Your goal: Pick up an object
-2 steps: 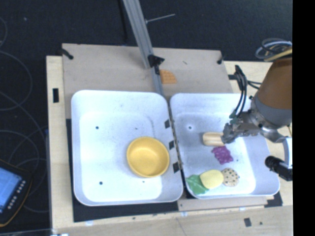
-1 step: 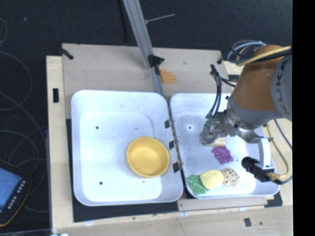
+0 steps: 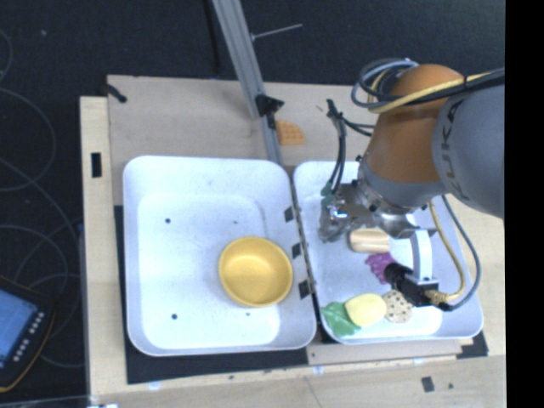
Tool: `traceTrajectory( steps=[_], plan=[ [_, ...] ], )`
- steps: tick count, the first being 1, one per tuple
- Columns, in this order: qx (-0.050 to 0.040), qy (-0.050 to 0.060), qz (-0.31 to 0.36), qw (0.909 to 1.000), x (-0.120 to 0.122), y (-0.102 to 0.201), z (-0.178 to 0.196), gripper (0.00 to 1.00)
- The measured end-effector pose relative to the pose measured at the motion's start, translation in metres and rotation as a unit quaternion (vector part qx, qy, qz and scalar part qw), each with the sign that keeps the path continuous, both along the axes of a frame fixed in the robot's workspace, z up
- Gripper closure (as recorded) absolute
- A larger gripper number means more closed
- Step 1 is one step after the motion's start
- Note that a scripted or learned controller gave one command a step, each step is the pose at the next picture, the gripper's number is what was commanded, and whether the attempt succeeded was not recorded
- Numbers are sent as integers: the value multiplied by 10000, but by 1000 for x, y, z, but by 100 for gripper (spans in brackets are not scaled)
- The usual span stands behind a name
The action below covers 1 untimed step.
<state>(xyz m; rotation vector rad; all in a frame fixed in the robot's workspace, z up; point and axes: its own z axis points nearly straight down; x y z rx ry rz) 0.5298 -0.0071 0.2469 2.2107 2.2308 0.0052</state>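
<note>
Your gripper (image 3: 340, 223) hangs low in the right-hand white bin (image 3: 463, 317); you cannot tell its state. Just beside it lies a beige cylindrical block (image 3: 369, 241), with a yellow rounded piece (image 3: 365, 309) nearer the front. A yellow plastic bowl (image 3: 254, 270) sits in the left-hand white bin (image 3: 170, 228). The tan wooden desk (image 3: 187, 117) stands on dark floor (image 3: 51, 41).
</note>
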Motion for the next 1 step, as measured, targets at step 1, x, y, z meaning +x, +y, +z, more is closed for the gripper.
traceTrajectory(
  steps=[1],
  plan=[
    [2,7,-1,10000,3,55,9,100]
  ],
)
